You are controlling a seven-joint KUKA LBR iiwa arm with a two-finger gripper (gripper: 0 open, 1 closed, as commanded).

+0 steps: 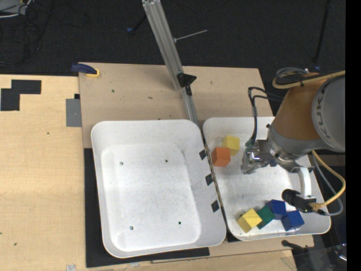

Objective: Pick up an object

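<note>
Two white bins are set side by side on the desk (45, 151). The left bin (107, 134) takes up the middle of the frame, and the right bin (240, 126) lies at the lower right. The blocks are all kept in the right bin, likely so they can be reached by the arm (304, 117) coming in from the right of the frame. A yellow block (230, 144) and an orange block (221, 157) are touching near the upper left of that bin, close to the wall shared with the left bin. More blocks are bunched at the bottom edge: another yellow one (248, 219), a green one (264, 215) and two blue ones (277, 208) (293, 221). The gripper (251, 161) is seen just right of the orange block, near the yellow one. It cannot be told if it is open or closed, and nothing is seen held in it. Bare white floor is left in the middle of the bin, so room is given for moving. The orange block is judged the nearest pick, but the bin wall beside it leaves less room on that side.
</note>
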